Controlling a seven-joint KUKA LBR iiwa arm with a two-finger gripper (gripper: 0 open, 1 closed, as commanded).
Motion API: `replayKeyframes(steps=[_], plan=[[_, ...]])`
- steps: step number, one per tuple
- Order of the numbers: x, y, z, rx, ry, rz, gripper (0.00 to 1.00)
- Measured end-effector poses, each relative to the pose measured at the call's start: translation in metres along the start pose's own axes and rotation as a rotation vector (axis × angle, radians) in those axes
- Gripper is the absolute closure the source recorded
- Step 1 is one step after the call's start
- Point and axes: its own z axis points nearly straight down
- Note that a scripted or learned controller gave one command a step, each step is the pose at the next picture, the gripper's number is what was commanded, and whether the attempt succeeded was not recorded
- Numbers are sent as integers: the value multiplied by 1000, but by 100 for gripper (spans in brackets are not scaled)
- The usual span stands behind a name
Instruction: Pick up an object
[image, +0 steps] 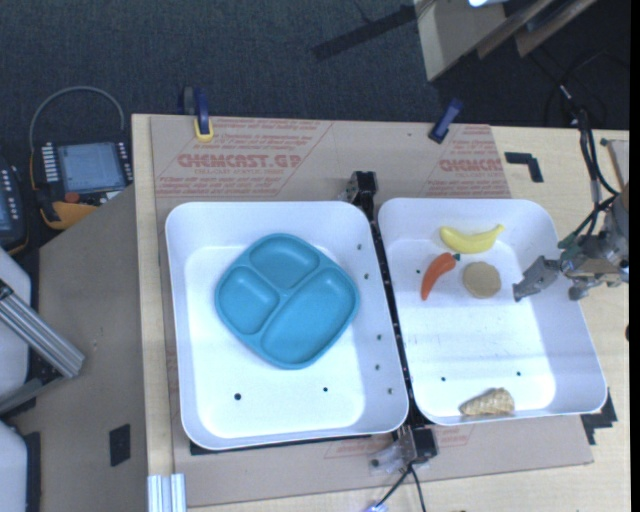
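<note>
At three o'clock over the right bin (560, 330), the jaws (556, 276) hang with nothing visibly between them, their spread impossible to tell. Banana (471, 238), chilli (437, 274), round brown piece (481, 279) and crust (487, 403) lie unpicked; the grasp remains undone.

Even overhead light, soft shadows, perhaps slight blur.

Dark blue-grey carpet (250, 50) round the bench. Bench top (150, 300) is pale wood w/ brown paper sheet (330, 150), red print on it, held by two blue clamps (200, 110) at far edge. Pendant w/ screen (88, 165) and looped cable on floor at left. Aluminium rail (40, 330) at lower left.
</note>
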Motion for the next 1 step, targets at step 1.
replayKeyframes(steps=[1], plan=[[1,3,-8,-14,-3,-4,0]])
